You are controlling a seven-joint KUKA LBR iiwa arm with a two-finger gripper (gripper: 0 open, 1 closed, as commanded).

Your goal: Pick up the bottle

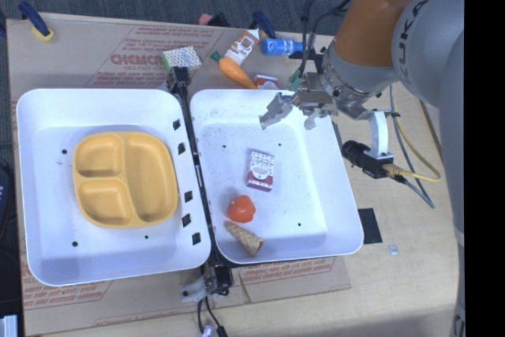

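Note:
A small white bottle with an orange label [241, 46] lies on the cardboard behind the right bin [335, 193], outside it. Beside it to the right lies a blue bottle-shaped item [278, 46]. My gripper [292, 114] hangs over the far edge of the right bin, below and right of the bottle and apart from it. Its fingers [273, 110] stand open with nothing between them.
An orange carrot [235, 73] lies between the bottle and the bin rim. Inside the right bin are a red-and-white carton [260, 170], a red tomato [241, 208] and a brown cone [243, 237]. The left bin [39, 241] holds a yellow divided plate [125, 177].

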